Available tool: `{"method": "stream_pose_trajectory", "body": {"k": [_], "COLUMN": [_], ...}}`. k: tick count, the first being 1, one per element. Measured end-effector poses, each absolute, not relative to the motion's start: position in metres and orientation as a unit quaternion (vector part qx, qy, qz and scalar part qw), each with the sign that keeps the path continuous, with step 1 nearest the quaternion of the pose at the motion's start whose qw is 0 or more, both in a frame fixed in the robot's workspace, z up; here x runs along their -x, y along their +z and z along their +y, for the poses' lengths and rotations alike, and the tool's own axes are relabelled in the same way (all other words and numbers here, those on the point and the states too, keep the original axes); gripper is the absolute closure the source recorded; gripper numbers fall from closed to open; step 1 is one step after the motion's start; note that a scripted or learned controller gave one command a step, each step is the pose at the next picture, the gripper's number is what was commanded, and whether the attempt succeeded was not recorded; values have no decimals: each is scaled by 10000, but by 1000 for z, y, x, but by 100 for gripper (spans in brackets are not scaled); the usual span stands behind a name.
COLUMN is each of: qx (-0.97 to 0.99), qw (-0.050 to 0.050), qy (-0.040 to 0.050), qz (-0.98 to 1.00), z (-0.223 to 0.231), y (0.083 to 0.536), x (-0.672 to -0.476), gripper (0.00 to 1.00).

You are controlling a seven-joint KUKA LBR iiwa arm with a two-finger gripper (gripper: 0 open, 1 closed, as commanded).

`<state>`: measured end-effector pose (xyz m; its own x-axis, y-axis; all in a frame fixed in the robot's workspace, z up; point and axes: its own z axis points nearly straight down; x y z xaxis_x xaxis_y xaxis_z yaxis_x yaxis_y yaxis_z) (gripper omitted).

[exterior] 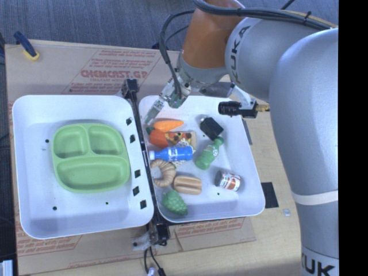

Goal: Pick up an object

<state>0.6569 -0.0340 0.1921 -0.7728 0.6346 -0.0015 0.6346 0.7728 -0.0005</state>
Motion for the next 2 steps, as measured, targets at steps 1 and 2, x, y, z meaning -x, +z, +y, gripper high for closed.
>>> {"method": "stream_pose_trajectory", "body": {"k": [1,2], "qx": [-1954,-277], "qw": [-11,-11], "qy": [-6,-4], "qz": [9807,9996], "z": [-25,-21], "y": [192,192], "x": [-622,-593], "gripper": [0,0]}}
